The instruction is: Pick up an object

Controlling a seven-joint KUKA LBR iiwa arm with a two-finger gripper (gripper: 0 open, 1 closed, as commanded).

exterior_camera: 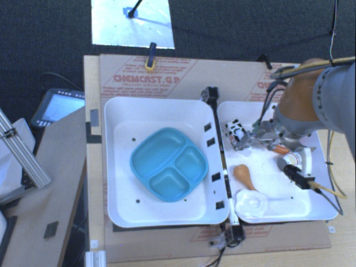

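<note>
Arm: down low over the right bin, reaching in from the right, orange band above the wrist.
Gripper: right at a small black-and-white object, touching or nearly so; whether it's spread or closed, I cannot tell from here.
Nearest target: that black-and-white object, at the gripper's tip, hard by the divider.
Other candidates: an orange pear-shaped piece just below the gripper; a white spoon-like piece further below, well apart.
Left bin: a blue divided plate, well off to the gripper's left.
Progress: nothing lifted yet, I'd say; the grasp and the lift are both left to do.
</note>
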